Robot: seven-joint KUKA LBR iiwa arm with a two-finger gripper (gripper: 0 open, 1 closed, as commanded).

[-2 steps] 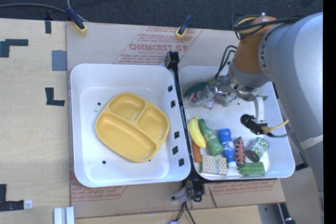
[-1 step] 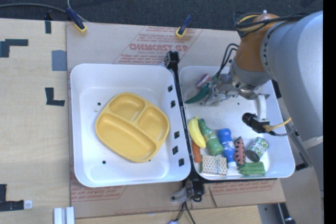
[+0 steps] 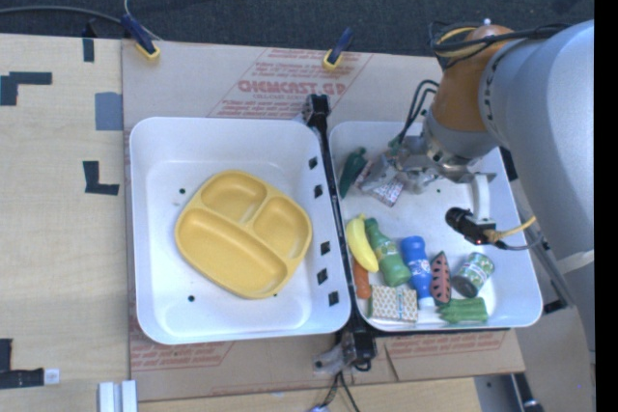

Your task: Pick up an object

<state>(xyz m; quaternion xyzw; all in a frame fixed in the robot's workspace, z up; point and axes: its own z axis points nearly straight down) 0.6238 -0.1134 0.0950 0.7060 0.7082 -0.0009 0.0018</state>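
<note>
1. Candidate objects all lie in the right-hand shallow white bin (image 3: 521,309): a yellow plastic banana (image 3: 362,244), a green bottle-shaped toy (image 3: 386,258), a blue-and-white bottle (image 3: 417,267), a red watermelon slice (image 3: 440,277), a small green-labelled can (image 3: 472,273), a patterned box (image 3: 394,304) and a dark green pepper-like piece (image 3: 351,171).
2. From the bin's centre, the banana sits at about 8 o'clock, the can at 4 o'clock, the pepper at 10 o'clock.
3. The gripper (image 3: 401,171) hangs at roughly 11 o'clock over a crumpled silvery packet (image 3: 384,188); I cannot tell how wide it stands or whether it has anything.
4. Judging by looks, these are light, hollow, stiff plastic toys, smooth and likely slippery; the packet would be soft and crushable.
5. The banana seems best taken across its narrow middle; the can across its round sides.
6. The left bin (image 3: 145,236) carries a yellow divided plastic tray (image 3: 243,233).
</note>
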